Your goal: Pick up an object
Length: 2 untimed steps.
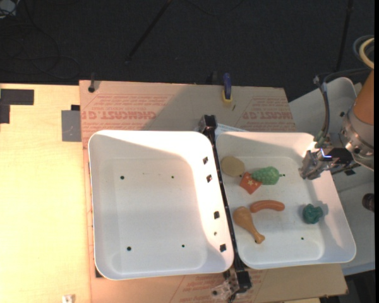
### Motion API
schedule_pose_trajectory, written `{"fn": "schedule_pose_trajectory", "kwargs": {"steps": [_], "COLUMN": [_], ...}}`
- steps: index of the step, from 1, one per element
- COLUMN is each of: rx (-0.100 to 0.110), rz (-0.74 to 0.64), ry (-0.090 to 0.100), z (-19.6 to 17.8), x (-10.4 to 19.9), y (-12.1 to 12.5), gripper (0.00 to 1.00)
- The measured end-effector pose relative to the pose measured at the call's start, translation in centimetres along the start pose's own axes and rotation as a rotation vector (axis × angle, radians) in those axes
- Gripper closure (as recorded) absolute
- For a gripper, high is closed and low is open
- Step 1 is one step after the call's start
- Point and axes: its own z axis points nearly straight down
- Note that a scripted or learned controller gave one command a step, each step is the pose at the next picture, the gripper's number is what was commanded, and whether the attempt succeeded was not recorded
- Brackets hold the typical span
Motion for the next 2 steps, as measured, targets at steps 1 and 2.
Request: {"fn": "schedule_pose_trajectory", "kwargs": {"steps": [1, 2], "rx": [0.001, -0.005], "rz": [0.010, 0.007], "ry": [-0.002, -0.002], "z": [5.2, 3.9], "x": [-5.2, -5.1], "y": [-5.7, -5.4], "gripper": [1.00, 1.00]}}
